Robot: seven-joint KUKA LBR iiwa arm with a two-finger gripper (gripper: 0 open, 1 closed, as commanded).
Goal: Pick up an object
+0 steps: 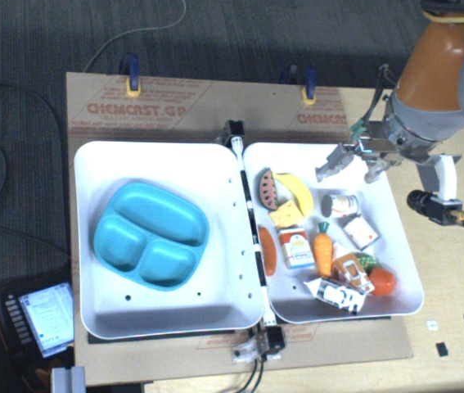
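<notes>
The right bin (403, 244) holds several toy foods: a watermelon slice (266, 188), a banana (296, 191), a cheese wedge (286, 214), a small can (342, 205), a carrot (322, 250), a tomato (383, 282) and small cartons (296, 248). My gripper (352, 164) hangs over the bin's upper right part, above the can. Its two fingers (332, 165) stand apart with nothing between them.
The left bin (92, 301) holds a blue divided plate (150, 234). Both bins rest on a brown board (207, 109) clamped at the back. A black clip (233, 131) sits where the bins meet. Cables and a small screen (43, 318) lie at the left.
</notes>
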